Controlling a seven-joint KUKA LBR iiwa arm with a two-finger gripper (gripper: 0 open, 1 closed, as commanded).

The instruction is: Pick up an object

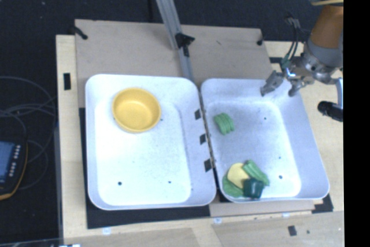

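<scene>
Here the fingers hang spread and released above the right bin's far edge, holding nothing.

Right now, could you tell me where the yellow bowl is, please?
The yellow bowl sits in the left bin, near its far left corner, well away from the gripper over the right bin.

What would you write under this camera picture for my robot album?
Robot gripper open above the right bin of green toys; a yellow bowl waits in the left bin.
</scene>
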